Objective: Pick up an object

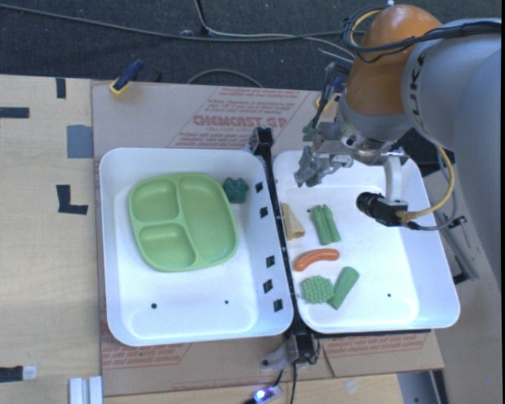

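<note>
My gripper hangs over the far left part of the right bin, its fingers pointing down with nothing between them that I can see. Below it in that bin lie a tan wedge, a green celery-like bundle, an orange carrot, a bumpy green piece and a green pickle-like piece. The gripper is above and apart from all of them.
The left bin holds a green divided plate and a small dark green piece at its far right. A black divider with clips runs between the bins. A black cable fitting hangs over the right bin.
</note>
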You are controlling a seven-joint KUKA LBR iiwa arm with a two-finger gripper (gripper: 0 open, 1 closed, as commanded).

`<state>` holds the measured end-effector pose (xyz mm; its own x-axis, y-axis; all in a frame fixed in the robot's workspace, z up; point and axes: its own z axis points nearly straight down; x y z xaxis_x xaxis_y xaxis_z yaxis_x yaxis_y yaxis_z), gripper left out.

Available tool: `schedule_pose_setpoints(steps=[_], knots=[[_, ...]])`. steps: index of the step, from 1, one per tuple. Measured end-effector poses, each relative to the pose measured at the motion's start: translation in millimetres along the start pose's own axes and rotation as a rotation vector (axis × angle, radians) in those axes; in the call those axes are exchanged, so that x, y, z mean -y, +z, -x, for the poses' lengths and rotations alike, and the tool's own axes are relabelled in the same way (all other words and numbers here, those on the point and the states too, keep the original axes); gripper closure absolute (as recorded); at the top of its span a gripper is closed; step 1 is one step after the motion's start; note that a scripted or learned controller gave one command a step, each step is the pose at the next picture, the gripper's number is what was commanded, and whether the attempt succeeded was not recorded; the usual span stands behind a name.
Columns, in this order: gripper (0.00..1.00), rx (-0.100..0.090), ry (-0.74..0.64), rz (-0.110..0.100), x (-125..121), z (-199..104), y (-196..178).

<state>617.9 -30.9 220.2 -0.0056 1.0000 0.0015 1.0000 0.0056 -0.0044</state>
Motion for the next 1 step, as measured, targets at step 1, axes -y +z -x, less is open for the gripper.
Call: schedule_pose_setpoints(steps=[1], knots=[[1.0, -0.001, -0.001, 0.002, 18.6, -50.2, -8.9]])
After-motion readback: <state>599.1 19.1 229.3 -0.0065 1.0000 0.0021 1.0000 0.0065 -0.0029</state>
